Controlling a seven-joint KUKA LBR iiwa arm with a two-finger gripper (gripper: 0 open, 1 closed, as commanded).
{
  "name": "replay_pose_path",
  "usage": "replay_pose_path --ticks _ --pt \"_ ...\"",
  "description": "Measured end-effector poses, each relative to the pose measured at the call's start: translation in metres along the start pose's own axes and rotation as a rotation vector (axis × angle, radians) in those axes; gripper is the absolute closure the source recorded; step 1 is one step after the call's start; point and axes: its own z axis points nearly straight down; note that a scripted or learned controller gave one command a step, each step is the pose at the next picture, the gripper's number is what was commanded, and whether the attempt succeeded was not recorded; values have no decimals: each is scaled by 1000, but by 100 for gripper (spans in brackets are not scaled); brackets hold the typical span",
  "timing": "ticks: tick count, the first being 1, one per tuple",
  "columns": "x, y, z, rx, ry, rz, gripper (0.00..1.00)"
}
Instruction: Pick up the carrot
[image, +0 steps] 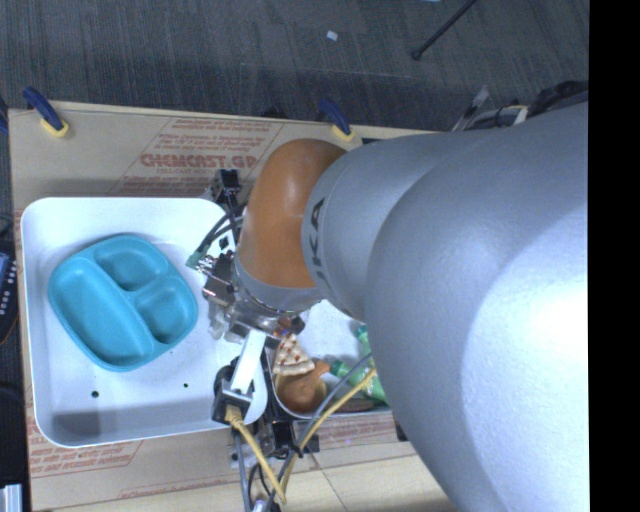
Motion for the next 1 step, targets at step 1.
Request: replay_pose_path --ticks 1 --pt "19 -13 85 7 -5 -220 100"
